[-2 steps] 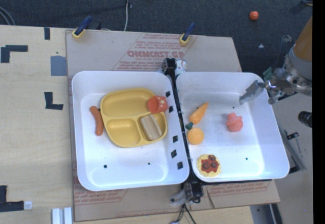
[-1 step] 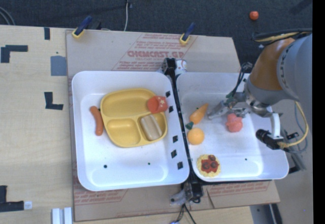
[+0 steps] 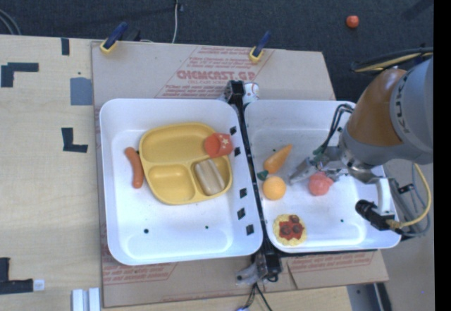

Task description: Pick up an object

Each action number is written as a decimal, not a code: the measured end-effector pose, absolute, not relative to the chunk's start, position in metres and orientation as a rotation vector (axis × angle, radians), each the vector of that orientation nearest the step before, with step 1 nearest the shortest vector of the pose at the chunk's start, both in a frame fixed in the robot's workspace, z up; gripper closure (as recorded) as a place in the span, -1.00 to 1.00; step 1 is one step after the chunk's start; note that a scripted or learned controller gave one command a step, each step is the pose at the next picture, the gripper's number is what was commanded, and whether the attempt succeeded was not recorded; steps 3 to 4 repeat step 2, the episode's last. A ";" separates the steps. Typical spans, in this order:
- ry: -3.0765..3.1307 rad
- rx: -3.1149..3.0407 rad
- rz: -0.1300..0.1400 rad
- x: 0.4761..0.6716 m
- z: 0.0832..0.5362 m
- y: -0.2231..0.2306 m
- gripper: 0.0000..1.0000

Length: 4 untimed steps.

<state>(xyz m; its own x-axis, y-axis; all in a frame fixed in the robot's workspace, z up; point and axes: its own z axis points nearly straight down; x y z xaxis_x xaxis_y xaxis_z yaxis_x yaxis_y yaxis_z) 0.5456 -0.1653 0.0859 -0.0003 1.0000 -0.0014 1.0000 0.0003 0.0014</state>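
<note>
Two fingers of the gripper (image 3: 315,170) stand slightly parted in the right bin (image 3: 366,235), just touching a red tomato-like object (image 3: 320,185) rather than holding it. Its far side is hidden under the wrist.

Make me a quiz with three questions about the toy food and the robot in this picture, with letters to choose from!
1. Where is the hot dog bun?
A. in a section of the yellow tray
B. in the right bin
C. on the floor

2. What colour is the round fruit beside the carrot?
A. blue
B. orange
C. purple

3. How does the sausage lie?
A. on the yellow tray
B. loose in the left bin, beside the tray
C. under the arm

Answers:
1 A, the bun sits in the tray's lower right section.
2 B, it is orange, in the right bin.
3 B, it lies on the bin floor left of the tray.
</note>
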 end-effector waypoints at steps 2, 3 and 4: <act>2.226 2.210 0.009 0.551 0.191 -0.111 1.00; 2.226 2.210 0.009 0.551 0.191 -0.111 1.00; 2.226 2.210 0.009 0.551 0.191 -0.111 1.00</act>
